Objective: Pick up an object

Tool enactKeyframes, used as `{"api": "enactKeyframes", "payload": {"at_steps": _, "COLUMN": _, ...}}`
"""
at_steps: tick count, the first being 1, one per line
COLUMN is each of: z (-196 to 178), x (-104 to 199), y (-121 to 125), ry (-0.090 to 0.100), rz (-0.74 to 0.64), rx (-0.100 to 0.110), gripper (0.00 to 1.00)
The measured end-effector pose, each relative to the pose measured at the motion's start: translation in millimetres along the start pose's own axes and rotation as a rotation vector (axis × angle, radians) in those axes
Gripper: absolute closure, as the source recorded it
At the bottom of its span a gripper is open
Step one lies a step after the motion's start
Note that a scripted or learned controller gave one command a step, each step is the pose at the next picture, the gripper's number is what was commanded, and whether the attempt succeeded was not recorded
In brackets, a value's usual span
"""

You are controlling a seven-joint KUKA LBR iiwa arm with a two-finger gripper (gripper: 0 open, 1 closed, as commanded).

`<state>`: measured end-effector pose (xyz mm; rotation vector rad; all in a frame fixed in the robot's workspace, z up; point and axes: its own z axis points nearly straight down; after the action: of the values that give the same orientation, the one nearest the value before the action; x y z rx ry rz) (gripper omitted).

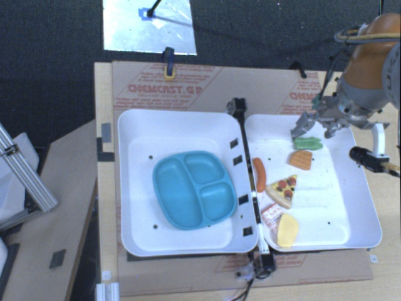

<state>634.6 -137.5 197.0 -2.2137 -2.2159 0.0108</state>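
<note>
While the arm point(369, 55) is reaching in from the right, its gripper point(316, 125) is hanging over the far part of the right bin point(357, 199), just above the green toy point(307, 143). The jaws are standing spread apart, one finger point(302, 125) on the left and one on the right, and nothing is sitting between them. Whether the fingertips are touching the green toy cannot be told from this slant.

Right bin contents, far to near:
- green toy, lying flat near the far wall, directly under the gripper;
- orange waffle-like piece point(301, 160), just beside and nearer than the green toy, apart from it;
- toy sausage point(259, 173), orange-red, lying lengthwise along the left wall;
- toy pizza slice point(282, 190), near the sausage's lower end, point facing the left wall;
- small red-and-white packet point(271, 214), just nearer than the pizza slice, close to the left wall;
- yellow rounded piece point(287, 230), near the front wall, touching or just beside the packet.

Left bin point(138, 137) is holding a blue divided plate point(194, 189) with three compartments, sitting about centre, slightly turned.

Both bins are resting side by side on a cardboard sheet point(207, 83) on the tabletop point(69, 187), with black clips point(238, 162) running along the seam between them.
</note>
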Motion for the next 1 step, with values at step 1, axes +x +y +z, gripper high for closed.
{"api": "enactKeyframes", "payload": {"at_steps": 1, "z": -7.9, "x": 0.3, "y": 2.8, "ry": -0.002, "rz": -0.002, "rx": -0.013, "gripper": 0.0}}
